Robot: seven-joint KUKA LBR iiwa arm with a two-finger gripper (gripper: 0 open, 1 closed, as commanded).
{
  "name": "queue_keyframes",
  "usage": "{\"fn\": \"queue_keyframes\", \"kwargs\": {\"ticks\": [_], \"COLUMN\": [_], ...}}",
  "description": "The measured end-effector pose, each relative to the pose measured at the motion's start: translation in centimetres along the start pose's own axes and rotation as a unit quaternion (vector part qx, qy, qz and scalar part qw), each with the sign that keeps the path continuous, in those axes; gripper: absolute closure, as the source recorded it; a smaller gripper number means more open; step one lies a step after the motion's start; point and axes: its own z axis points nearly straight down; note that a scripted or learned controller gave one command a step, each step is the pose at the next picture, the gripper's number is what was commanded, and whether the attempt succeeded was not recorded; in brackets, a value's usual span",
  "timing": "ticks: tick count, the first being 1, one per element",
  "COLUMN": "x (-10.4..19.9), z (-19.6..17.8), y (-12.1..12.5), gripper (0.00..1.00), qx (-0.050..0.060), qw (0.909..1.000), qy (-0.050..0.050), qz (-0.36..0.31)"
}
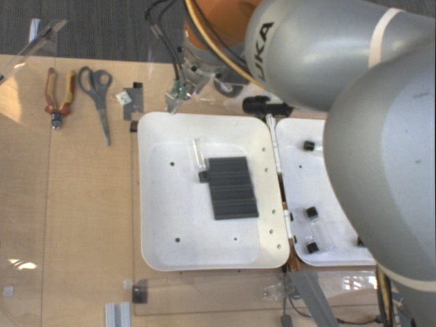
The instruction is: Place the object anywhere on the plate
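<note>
Left bin (157,251): dark ribbed plate (232,187) lies flat near centre, slightly toward right wall. Clear tube with black cap (199,161) lies just beside plate's upper-left corner, off plate. Arm (327,53) crosses above bins' far edge; gripper (178,95) sits past left bin's far rim. Right bin (298,165): small black pieces. Bench's left edge: pliers (56,99), scissors (97,99).

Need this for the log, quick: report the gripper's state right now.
Gripper: cannot be told. It sits above the far edge of the left bin, away from the dark ridged plate and the small clear object beside it.
</note>
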Motion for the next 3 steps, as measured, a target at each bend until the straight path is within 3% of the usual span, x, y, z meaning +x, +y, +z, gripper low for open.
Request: {"fn": "queue_keyframes", "kwargs": {"ticks": [1,2,3], "x": [2.6,2.0,1.3], "z": [5.6,2.3,2.1], "y": [-1.3,-0.4,0.6], "gripper": [1.00,1.00,1.00], "qx": [0.015,0.012,0.009], "qw": [0.9815,0.9263,0.8513], "qy": [0.009,0.011,0.013], "qz": [-0.190,-0.376,-0.524]}}
